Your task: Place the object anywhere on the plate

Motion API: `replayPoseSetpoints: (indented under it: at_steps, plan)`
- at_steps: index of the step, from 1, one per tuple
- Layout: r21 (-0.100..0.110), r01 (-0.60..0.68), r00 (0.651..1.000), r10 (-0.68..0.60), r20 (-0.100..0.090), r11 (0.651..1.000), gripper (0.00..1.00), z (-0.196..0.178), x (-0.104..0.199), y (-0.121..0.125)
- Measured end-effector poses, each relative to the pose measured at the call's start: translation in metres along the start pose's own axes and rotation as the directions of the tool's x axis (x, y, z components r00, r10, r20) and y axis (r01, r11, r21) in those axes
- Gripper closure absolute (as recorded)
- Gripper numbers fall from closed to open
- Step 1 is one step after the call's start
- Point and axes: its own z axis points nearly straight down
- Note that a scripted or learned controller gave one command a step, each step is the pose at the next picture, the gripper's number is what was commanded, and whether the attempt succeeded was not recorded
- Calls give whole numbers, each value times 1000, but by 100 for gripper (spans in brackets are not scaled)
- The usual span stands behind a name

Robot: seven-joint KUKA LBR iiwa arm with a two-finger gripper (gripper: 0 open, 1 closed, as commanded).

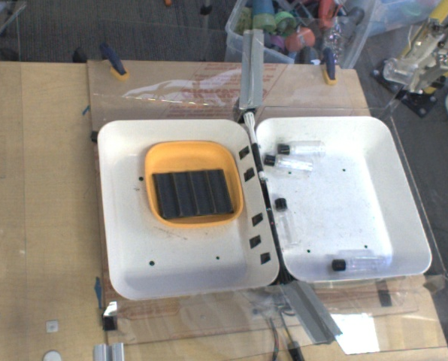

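Clear vial (357, 263) at lower right, in right bin (404, 201). Black ridged block (192, 194) lying flat on orange plate (190, 153), left bin (126, 254), centre-left. Tool state: cannot tell. Placing looks done; next, probably just confirm block sits steady.

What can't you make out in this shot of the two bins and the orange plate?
- Clear vials in the right bin: transparent against white, so their outlines and exact count are unclear in the camera view.
- Dark ridged object on the orange plate: its identity is unclear, and it hides the plate's centre.
- Storage tub of coloured items: cut off by the top edge, contents too jumbled to name.
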Motion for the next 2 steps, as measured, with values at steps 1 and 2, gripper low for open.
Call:
replayPoseSetpoints:
  at_steps: [1,2]
  plan:
    - [0,388,922,-388,0,922,100,2,-2,-66]
    - [-2,685,729,-685,1,729,100,0,-17,-61]
